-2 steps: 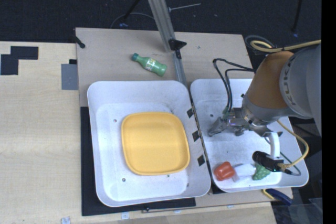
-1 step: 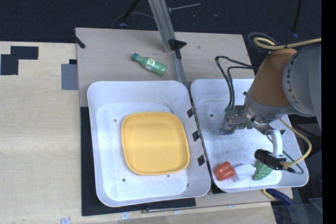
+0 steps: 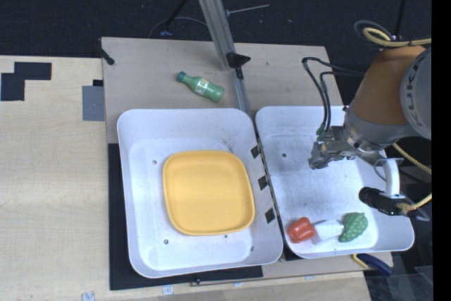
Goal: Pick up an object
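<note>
On the left, a smooth yellow plate [image 3: 208,192] with rounded corners lies flat in the left bin [image 3: 134,151]. Behind it, a small green bottle [image 3: 201,86] lies on the tabletop [image 3: 289,74]. In the right bin [image 3: 282,144], at its front edge, a glossy red pepper [image 3: 301,229], a white block [image 3: 327,230] and a bumpy green piece [image 3: 354,226] sit close together. The pincer [image 3: 318,158] hovers above this bin; whether it is spread I cannot tell. I judge the approach step: next it must descend toward one object
</note>
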You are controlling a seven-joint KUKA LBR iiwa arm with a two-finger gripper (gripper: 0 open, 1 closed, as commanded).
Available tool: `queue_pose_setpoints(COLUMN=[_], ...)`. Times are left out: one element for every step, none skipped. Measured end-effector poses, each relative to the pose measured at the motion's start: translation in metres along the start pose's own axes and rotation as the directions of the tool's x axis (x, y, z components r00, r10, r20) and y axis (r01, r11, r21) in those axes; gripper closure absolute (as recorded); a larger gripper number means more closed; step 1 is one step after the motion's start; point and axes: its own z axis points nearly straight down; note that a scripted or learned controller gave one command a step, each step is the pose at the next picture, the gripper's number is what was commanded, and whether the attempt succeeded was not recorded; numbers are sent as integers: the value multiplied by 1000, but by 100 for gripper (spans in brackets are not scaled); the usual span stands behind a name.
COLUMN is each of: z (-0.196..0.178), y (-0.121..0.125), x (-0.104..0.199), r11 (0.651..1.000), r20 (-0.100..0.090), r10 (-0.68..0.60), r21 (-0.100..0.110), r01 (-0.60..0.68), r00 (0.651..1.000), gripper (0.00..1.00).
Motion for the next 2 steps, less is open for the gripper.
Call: queue_pose_setpoints(z=[-52, -83], y=[10, 10], x=[-6, -7], r11=[1000, 1000], r20=[0, 0], r10=[0, 0], r21=[0, 3], r01=[0, 0], r00=[1000, 1000], gripper=[100, 100])
